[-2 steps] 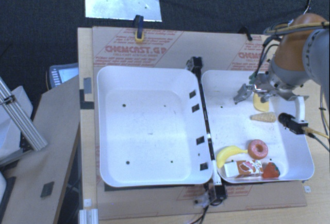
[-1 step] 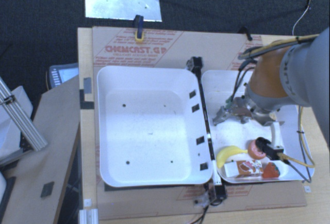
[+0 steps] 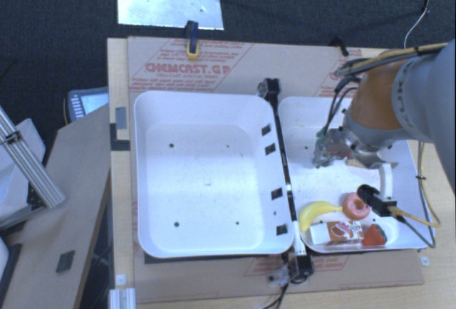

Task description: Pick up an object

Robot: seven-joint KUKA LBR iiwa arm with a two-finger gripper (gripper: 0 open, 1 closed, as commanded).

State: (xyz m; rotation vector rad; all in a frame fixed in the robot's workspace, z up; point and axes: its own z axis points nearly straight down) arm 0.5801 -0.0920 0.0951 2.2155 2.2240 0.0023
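Nearest the camera, along the front wall of the right bin (image 3: 406, 158), four small things lie crowded together. A yellow banana (image 3: 315, 213) curves at the left end, close to the black divider (image 3: 279, 158) between the two bins. Just right of it sits a flat red-and-white packet (image 3: 343, 232), and touching that packet's right end is a red strawberry-like piece (image 3: 375, 235). A pink doughnut (image 3: 355, 206) rests just behind the packet, between the banana and a black fitting with a yellow cable that hangs from the arm.

Farther back in the same bin, the gripper (image 3: 326, 152) points down over bare white floor near the bin's middle left, well apart from the cluster of objects. Nothing shows between its fingers; whether the jaws are spread or together cannot be told from this angle. Above it the grey arm (image 3: 420, 90) with its orange band (image 3: 374, 97) comes in from the right.

The left bin (image 3: 206, 179) sits beside it, showing white floor with a few small dark holes.

Beyond both bins lies a brown board printed in red letters, with a yellow clamp (image 3: 192, 50) at its far edge.
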